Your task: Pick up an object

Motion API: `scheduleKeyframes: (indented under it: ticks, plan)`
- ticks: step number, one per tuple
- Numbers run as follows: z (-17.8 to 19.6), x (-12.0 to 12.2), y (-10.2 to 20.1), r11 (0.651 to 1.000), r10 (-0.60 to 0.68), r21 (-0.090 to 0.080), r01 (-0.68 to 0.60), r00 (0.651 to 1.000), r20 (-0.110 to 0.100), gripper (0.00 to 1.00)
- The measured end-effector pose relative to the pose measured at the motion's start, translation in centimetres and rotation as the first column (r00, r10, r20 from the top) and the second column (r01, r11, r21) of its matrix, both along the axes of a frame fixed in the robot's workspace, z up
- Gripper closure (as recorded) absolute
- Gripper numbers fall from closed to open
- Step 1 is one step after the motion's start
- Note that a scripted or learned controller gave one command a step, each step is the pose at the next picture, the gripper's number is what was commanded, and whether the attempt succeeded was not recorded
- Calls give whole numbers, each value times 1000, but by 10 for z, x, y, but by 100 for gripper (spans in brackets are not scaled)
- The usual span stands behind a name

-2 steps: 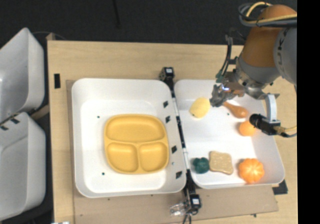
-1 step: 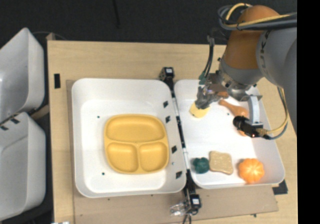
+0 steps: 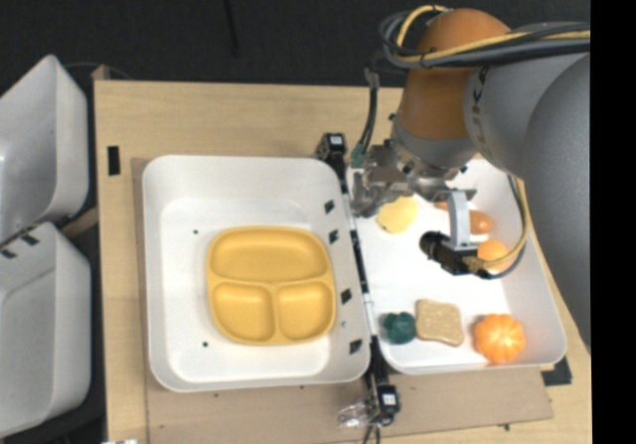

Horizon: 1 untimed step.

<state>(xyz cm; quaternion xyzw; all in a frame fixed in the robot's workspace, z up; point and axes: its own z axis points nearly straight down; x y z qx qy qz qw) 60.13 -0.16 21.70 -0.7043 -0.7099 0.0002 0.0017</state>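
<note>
**Ann:** Pale yellow piece (image 3: 397, 215) was the likely target, lying at the left side of the right bin (image 3: 532, 263), near the wall it shares with the left bin (image 3: 159, 233). The gripper (image 3: 390, 192) hung right over its upper edge.

**Bo:** Was it open or closed on anything?

**Ann:** I could not tell; the grey wrist and the orange band (image 3: 452, 65) covered it from above, and nothing showed clamped in it. I'd judge the pick not yet made.

**Bo:** How would that piece handle?

**Ann:** It looked like a small toy food item, rounded and smooth. My guess was light and fairly stiff, with a slick skin that could squirt sideways under a pinch. Taking it across the narrow middle seemed the safest hold, with the pinch square on so it couldn't roll towards the wall.

**Bo:** Anything crowding it?

**Ann:** Two small orange pieces (image 3: 484, 236) sat to its right, close together, beside a black part of the rig. They were near, but apart from the yellow piece.

**Bo:** And the front of that bin?

**Ann:** A dark green lump (image 3: 400, 327) was just beside a toast slice (image 3: 440, 321). A ribbed orange fruit (image 3: 499, 338) came next, all well apart from the target.

**Bo:** The left bin?

**Ann:** It held a yellow divided plate (image 3: 270, 283), flat in the middle. Both bins rested on the wooden table (image 3: 229, 119).
</note>
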Motion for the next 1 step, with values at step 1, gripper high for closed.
scheduleKeyframes:
  ticks: [1]
  plan:
    - [2,9,48,1000,-1,0,1,1000,4,100]
